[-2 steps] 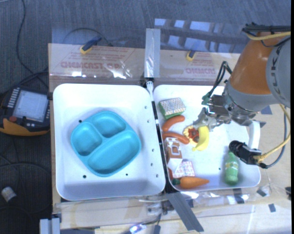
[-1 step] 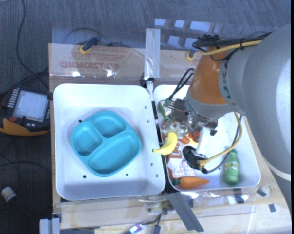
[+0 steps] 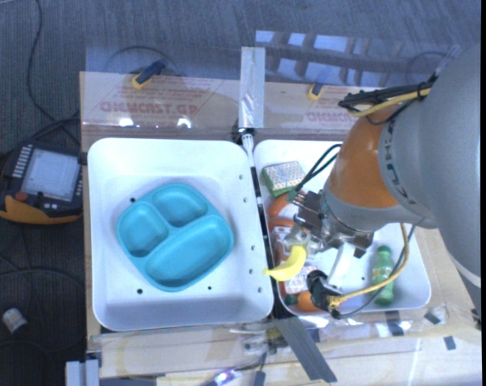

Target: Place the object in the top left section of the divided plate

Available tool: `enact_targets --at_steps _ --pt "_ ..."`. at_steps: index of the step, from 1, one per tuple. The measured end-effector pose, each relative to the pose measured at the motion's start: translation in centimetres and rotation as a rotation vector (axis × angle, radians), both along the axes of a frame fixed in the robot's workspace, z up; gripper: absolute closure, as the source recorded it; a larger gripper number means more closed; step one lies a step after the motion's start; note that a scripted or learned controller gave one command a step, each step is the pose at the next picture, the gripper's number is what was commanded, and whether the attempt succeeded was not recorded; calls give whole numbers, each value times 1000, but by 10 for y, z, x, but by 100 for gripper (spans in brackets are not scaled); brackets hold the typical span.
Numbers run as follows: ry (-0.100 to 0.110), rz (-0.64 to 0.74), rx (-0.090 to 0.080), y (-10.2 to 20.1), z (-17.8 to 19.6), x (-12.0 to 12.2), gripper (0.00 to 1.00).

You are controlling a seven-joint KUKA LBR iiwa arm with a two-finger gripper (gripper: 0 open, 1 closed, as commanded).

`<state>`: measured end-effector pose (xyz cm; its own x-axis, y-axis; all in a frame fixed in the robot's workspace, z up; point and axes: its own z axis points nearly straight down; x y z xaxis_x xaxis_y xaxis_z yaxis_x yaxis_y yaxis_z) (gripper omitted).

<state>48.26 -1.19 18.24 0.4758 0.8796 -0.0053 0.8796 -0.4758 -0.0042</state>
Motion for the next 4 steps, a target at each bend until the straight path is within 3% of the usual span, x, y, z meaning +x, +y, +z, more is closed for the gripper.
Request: enact_targets --at_steps 1,2,3,4 --pt "-2 -277 -3 7 44 24 100" --pt "-1 -450 -5 48 0 43 100" --pt "0 -519 -3 114 0 0 100" --pt "-20 -601 8 186 -84 15 100"
